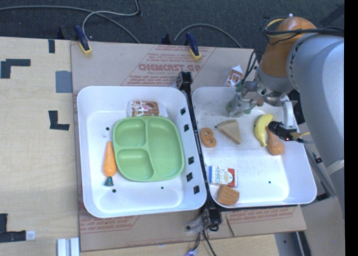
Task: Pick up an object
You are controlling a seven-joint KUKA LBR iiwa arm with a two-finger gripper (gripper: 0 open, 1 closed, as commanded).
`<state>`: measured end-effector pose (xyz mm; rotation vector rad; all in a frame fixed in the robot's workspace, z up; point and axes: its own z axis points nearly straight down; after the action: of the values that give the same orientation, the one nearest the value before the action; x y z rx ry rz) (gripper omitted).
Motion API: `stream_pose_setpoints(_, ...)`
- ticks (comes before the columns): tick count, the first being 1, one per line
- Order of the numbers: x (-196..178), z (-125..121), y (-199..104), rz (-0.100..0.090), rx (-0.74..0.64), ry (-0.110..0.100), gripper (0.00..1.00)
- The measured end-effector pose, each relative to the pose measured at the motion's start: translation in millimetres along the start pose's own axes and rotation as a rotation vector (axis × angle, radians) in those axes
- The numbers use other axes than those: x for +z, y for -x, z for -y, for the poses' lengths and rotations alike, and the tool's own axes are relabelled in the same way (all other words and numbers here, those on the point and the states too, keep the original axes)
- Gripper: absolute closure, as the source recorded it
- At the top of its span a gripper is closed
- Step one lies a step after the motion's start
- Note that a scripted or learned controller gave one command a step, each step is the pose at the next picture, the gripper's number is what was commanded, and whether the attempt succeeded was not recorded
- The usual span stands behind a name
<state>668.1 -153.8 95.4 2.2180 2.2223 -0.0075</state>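
Observation:
My gripper (235, 106) hangs low over the back of the right bin (296, 190), just behind a tan wedge of bread (230, 131). Nothing shows between its tips. A yellow banana (261, 128) lies to the right of the gripper, with an orange-brown lump (274, 147) beside it. A small pretzel (208, 137) sits by the bin's left wall. Near the front lie a white carton (222, 176) and a brown cookie (228, 195).
The left bin (89, 193) holds a green divided plate (148, 147), a carrot (109, 160) on its left and a brown packet (144, 108) behind it. A small carton (235, 75) stands on the cardboard behind the right bin. The arm's grey body (319, 81) overhangs the right side.

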Motion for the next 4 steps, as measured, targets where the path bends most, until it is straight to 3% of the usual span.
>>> stream_pose_setpoints(1,0.2,0.1,0.1,0.000,0.000,0.000,0.00)
stream_pose_setpoints(2,9.3,48.2,-5.8,-0.003,0.001,0.004,0.00)
stream_pose_setpoints(3,9.9,-0.5,-6.9,-0.004,0.001,0.001,0.00)
stream_pose_setpoints(4,-1.0,46.5,-22.8,-0.004,0.001,0.001,0.00)
